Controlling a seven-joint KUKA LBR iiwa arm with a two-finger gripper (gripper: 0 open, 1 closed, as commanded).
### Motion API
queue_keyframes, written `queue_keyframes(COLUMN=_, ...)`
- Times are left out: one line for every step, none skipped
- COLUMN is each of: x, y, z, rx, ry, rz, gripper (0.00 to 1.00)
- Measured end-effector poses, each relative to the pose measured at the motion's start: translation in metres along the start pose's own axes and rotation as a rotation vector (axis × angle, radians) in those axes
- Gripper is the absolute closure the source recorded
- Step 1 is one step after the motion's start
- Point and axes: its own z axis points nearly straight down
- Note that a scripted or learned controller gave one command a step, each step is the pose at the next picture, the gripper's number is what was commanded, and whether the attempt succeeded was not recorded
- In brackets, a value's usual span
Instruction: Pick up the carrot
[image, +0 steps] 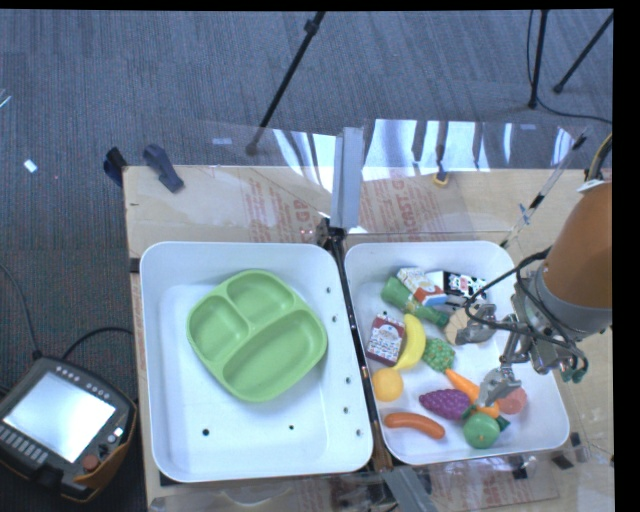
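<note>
The carrot (461, 382) is a small orange cone lying on the floor of the right bin (530, 432), between the purple grapes (446, 403) and a red fruit (513, 400). My gripper (488, 357) hangs over the right half of that bin, just right of the carrot. It is open: one finger (476, 331) points left near a tan round piece (457, 325), the other (497, 384) sits over the carrot's thick end. No object lies between the two fingers.
The right bin also holds a banana (413, 340), a green bottle (405, 298), a yellow ball (388, 384), a sausage (413, 425), a green apple (481, 430) and small cartons (384, 337). A green divided plate (257, 333) lies in the left bin (165, 440).
</note>
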Motion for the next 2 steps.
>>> queue_keyframes(x=0.007, y=0.012, z=0.11, rx=-0.002, ry=0.003, rz=-0.088, gripper=0.0)
queue_keyframes(x=0.005, y=0.015, z=0.098, rx=-0.002, ry=-0.001, rz=-0.094, gripper=1.0)
